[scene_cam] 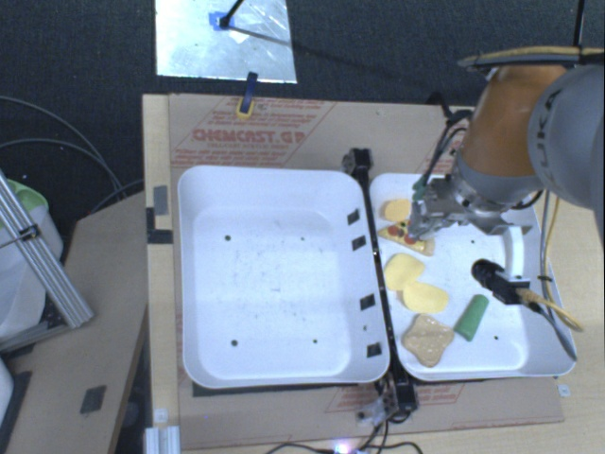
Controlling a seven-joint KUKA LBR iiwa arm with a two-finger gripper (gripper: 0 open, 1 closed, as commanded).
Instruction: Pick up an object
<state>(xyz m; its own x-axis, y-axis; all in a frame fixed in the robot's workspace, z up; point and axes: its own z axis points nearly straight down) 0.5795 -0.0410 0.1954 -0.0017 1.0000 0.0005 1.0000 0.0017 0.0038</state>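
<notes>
— Gripper (416, 227)? Grip unclear, low over the yellow-red toy (405, 237) near the right bin's (529, 353) left wall.
— Room? 
— Bare floor rightward. Arm (529, 121) slants in from upper right.

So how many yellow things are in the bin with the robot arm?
3, maybe more under the arm: one yellow piece near the bin's top, beside the gripper, and two yellow pieces below it, overlapping.
</notes>
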